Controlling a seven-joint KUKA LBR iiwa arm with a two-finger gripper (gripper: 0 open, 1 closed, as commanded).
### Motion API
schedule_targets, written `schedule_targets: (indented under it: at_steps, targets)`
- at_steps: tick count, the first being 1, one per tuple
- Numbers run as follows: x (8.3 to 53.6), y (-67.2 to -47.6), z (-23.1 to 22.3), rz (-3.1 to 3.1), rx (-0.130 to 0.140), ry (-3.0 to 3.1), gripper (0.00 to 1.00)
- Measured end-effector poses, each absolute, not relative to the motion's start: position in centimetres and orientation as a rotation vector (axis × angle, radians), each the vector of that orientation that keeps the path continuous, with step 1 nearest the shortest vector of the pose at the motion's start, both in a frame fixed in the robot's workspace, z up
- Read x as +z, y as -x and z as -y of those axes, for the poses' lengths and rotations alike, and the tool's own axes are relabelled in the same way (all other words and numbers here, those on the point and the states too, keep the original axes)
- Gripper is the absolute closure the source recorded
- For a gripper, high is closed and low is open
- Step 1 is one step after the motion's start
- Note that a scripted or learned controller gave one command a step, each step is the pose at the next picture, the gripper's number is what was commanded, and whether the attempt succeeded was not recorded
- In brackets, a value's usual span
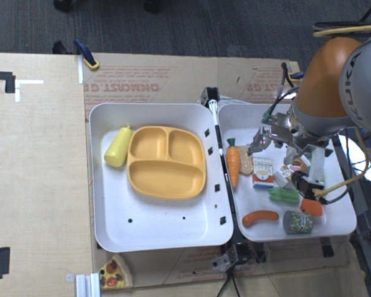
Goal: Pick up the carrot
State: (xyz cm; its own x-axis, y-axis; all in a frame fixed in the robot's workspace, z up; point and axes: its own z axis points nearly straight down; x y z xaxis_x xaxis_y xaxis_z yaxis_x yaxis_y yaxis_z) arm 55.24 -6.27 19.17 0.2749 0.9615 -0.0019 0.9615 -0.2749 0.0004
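One carrot (232, 164) lies tight against right bin (334, 228) left wall, cracker (245, 164) touching; tool (258, 142) nearby, spread unreadable. Risk: finger strikes wall or snags cracker.

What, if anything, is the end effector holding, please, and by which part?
Nothing is visibly held: the end effector sits apart from the carrot, which lies in the right bin.
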Motion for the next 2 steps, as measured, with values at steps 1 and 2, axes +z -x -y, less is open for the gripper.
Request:
schedule_targets:
  at_steps: [1,2]
  targets:
    - [19.01,-57.31,0.16,-1.947,-0.006,-2.467,0.0]
    - [19.02,-57.31,0.22,-1.946,-0.006,-2.468,0.0]
